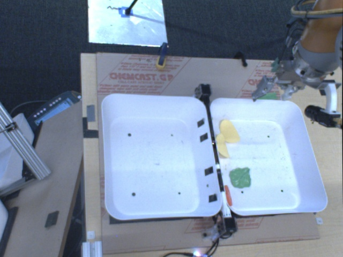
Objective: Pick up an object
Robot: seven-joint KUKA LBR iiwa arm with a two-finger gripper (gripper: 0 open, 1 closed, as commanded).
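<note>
The right bin holds a yellow piece with a smaller yellow piece just below it, close to the left wall. Nearer the front lies a crumpled green object. A small orange-red object rests at the front left edge. My gripper hangs above the bin's far rim, well away from all of these. Its two fingers are spread apart, so it is open. A small green patch shows just below them by the rim; I cannot tell what it is.
The left bin sits beside the right one, with a black clipped divider between them. A reflective sheet lies at the back left. A black fitting sticks out at the right bin's right edge.
</note>
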